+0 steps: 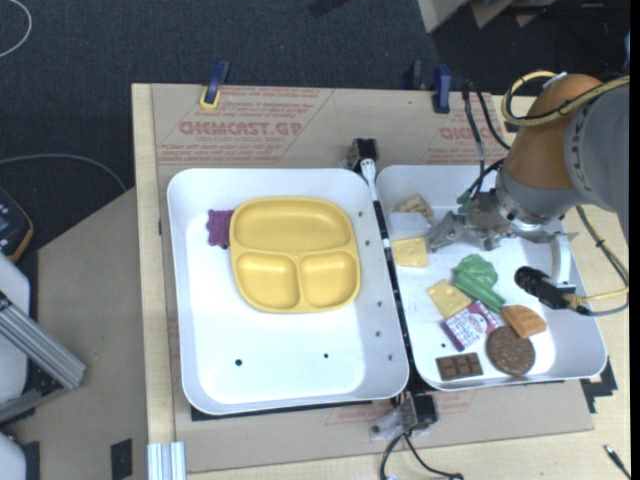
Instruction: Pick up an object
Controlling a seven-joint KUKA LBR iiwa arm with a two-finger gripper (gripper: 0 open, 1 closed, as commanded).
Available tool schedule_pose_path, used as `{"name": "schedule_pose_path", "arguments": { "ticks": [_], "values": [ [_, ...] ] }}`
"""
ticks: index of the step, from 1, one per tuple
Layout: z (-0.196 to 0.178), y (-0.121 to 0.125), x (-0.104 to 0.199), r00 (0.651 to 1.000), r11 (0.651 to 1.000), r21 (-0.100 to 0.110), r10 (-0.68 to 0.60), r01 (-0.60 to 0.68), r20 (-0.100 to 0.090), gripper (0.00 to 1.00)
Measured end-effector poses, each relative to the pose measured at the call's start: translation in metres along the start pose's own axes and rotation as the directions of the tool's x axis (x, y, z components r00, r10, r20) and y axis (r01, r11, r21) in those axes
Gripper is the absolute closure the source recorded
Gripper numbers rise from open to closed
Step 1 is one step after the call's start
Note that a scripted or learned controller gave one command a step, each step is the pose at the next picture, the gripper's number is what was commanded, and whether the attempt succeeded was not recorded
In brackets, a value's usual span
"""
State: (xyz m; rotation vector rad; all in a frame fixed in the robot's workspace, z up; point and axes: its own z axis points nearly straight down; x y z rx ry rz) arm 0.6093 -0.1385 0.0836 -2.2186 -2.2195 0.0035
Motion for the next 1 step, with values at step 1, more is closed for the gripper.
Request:
{"name": "schedule_pose_path", "arguments": {
  "ticks": [1],
  "values": [
    [-0.0121,0.0007,-0.0002,1.000,1.000,-0.004,0.001,-0.001,0.000,1.00]
  ]
}}
